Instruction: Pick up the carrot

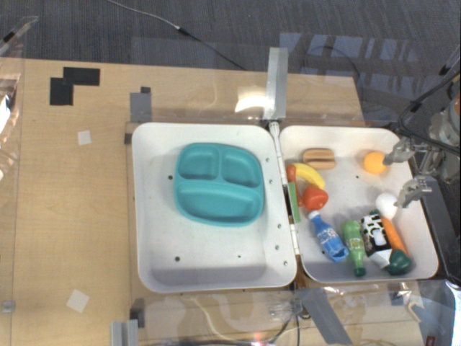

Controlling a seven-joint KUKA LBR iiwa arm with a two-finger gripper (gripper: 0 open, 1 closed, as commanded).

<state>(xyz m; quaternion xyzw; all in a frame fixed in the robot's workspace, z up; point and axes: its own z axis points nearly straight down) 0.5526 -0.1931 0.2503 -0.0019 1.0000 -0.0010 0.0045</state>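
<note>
The gripper (408, 170) is hanging over the right edge of the right bin (338, 139), and its two fingers are standing apart, open, with nothing between them. One finger (398, 152) is pointing toward the orange ball (374, 162), which is lying just beside it near the far right corner of the bin. The other finger (412, 191) is sitting close to a white egg (387, 205). The carrot (394, 238) is lying in the near right part of the same bin, slanted, with its orange body just below the egg and its green top (398, 263) near the front rim. It is touching a black and white carton (374, 233) on its left side. Further left, a green bottle (354, 246) and a blue bottle (328, 236) are lying side by side. A banana (310, 174), a red pepper (314, 197) and a hot dog (318, 157) are resting near the wall between the bins. In the left bin (155, 265), a teal tray (218, 183) with compartments is sitting in the middle.
</note>
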